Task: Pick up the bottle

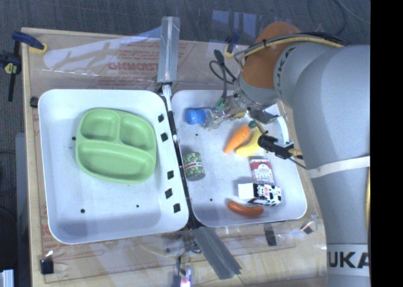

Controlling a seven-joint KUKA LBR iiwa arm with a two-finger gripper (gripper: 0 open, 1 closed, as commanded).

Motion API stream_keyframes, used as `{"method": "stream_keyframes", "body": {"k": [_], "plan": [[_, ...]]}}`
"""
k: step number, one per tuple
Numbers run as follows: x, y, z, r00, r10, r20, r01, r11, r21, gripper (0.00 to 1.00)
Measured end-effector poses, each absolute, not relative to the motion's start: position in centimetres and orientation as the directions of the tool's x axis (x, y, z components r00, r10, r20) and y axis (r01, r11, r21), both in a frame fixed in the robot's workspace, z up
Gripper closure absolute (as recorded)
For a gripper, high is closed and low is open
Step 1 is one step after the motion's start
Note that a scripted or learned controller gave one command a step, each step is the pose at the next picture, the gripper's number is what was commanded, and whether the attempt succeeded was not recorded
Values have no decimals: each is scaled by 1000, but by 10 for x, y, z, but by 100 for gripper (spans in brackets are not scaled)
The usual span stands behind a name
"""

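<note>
The bottle (203, 116) is clear plastic with a blue cap and lies on its side at the far left corner of the right bin (211, 207), cap pointing left. My gripper (230, 107) hangs low at the bottle's right end, right against its clear body. The grey wrist and orange band hide the contact.
Also in the right bin are a carrot (238, 139), a yellow piece (253, 148), a green can (193, 166), a red carton (260, 169), a cow-patterned box (261, 193) and a sausage (245, 208). The left bin (56, 204) holds a green divided plate (116, 144).
</note>
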State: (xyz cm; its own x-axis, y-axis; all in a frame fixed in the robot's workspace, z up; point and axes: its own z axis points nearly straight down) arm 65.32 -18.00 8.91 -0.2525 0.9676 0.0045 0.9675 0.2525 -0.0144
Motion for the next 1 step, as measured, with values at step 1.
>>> {"method": "stream_keyframes", "body": {"k": [1], "plan": [[658,-87,194,-194,981,0,981,194,0,100]]}}
